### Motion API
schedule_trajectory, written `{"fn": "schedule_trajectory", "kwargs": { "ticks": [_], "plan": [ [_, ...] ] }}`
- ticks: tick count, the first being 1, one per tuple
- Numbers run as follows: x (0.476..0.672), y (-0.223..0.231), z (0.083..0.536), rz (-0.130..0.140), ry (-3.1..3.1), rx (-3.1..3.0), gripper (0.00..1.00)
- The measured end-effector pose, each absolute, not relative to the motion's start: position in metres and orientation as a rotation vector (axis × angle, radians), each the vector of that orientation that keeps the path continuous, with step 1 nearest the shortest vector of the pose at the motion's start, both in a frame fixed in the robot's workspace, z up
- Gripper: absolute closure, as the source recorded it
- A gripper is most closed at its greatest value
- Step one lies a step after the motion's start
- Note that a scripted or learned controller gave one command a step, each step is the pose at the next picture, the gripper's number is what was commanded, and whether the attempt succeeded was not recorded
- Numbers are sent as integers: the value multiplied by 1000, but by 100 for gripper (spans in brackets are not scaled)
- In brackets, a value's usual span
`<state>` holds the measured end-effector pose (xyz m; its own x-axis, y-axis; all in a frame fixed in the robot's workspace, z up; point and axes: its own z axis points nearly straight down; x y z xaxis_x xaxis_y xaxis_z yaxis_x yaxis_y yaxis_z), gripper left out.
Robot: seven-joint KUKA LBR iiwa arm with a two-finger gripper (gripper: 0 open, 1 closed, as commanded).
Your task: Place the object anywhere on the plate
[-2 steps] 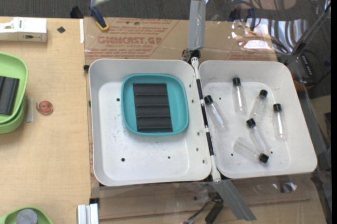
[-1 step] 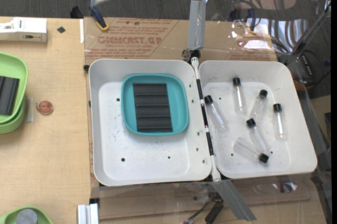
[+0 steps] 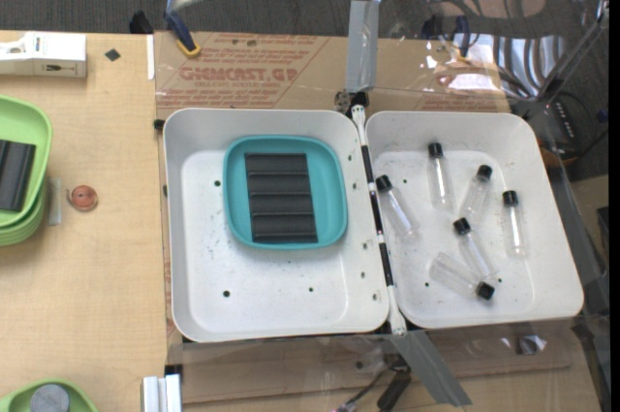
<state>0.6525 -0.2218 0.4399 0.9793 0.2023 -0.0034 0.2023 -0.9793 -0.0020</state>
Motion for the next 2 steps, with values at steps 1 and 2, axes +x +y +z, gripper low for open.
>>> {"fn": "schedule_trajectory", "kwargs": {
  "ticks": [1,2],
  "plan": [
    [652,-222,440,5,-318,-3124,0],
    [653,-222,440,4,-319,-3123,0]
  ]
}}
